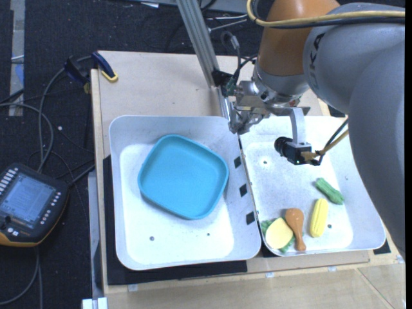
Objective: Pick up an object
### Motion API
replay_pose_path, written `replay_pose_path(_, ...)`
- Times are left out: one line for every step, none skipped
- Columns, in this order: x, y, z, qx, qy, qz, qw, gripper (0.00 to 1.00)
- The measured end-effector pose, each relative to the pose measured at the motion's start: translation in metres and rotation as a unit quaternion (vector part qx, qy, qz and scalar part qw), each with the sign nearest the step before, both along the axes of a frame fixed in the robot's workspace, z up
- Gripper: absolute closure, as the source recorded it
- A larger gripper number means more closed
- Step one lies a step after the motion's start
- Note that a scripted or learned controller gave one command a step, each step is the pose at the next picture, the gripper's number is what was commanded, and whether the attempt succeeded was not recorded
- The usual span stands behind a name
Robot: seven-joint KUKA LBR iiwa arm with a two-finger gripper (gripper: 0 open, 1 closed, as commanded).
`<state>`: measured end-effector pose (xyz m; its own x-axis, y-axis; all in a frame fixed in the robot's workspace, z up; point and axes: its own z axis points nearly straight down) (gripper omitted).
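Camera view: wooden bench (pixel 161 85) on dark floor (pixel 45 56); pincer (pixel 239 124) state unclear.

A blue plate (pixel 183 176) lies in the left bin (pixel 129 237); corn (pixel 318 217), a drumstick (pixel 295 224) and a green pod (pixel 329 190) lie in the right bin (pixel 360 234), with the end effector (pixel 239 122) above their divide.

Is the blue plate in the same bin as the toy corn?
No, the blue plate lies in the left bin, the toy corn in the right bin.
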<state>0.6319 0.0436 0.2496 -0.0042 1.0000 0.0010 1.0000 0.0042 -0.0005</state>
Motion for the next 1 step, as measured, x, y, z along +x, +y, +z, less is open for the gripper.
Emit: replay_pose_path(0.0111, 0.0527, -0.0135, -0.0002, 0.001, 0.000, 1.0000, 1.00)
